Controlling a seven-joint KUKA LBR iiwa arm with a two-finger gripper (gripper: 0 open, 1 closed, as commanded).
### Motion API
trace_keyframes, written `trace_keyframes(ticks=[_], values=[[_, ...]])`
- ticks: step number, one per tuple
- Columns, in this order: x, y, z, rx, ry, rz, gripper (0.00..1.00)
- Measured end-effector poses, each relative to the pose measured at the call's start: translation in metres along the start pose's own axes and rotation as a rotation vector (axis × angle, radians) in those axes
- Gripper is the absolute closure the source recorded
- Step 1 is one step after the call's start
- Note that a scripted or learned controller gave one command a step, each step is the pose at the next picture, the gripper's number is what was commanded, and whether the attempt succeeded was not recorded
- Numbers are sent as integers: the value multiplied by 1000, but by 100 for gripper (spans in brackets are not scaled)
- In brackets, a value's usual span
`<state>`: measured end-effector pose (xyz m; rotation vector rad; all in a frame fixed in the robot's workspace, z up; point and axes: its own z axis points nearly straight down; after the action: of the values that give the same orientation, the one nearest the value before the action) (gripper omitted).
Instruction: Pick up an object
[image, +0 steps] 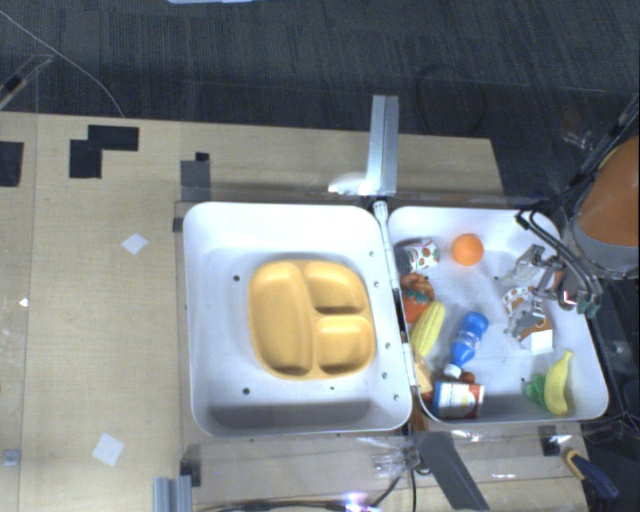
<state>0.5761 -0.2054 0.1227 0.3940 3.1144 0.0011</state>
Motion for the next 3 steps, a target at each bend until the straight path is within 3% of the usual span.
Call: trace_keyframes(ticks=[1,2,3], values=[[21,-5,30,-3,-21,286,0],[17,-4,18,-3,-35,279,100],[14,-2,8,-3,-40,272,100]])
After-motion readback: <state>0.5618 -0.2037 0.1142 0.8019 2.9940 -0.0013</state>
